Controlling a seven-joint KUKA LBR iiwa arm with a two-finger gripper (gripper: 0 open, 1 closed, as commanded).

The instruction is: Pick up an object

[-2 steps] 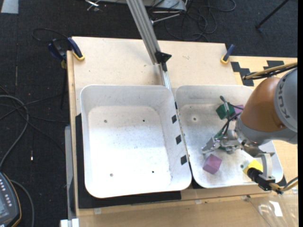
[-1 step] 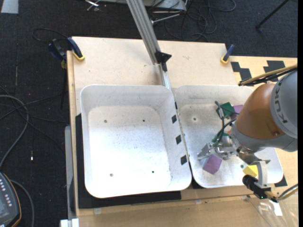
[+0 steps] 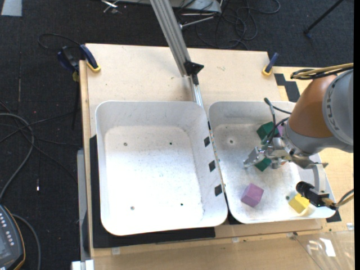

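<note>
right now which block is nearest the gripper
The green block, right at the gripper; the purple block and yellow block lie apart, toward the bin's front.

1. From my screen, the surface (image 3: 146,72) looks like pale, matt wood board, lightly marked.
2. The left bin (image 3: 112,117) and the right bin (image 3: 236,110) read to me as smooth white plastic with a dull sheen, speckled with dark scuffs.
3. I see the arm (image 3: 329,114) as glossy: an orange band, grey shell beside it.
4. The gripper (image 3: 260,157) looks like bare silvery metal.
5. The purple block (image 3: 252,195) and yellow block (image 3: 298,203) appear matt.
6. The slanted rail (image 3: 170,30) looks like brushed metal.
7. The floor (image 3: 39,122) looks like rough dark carpet.
</note>
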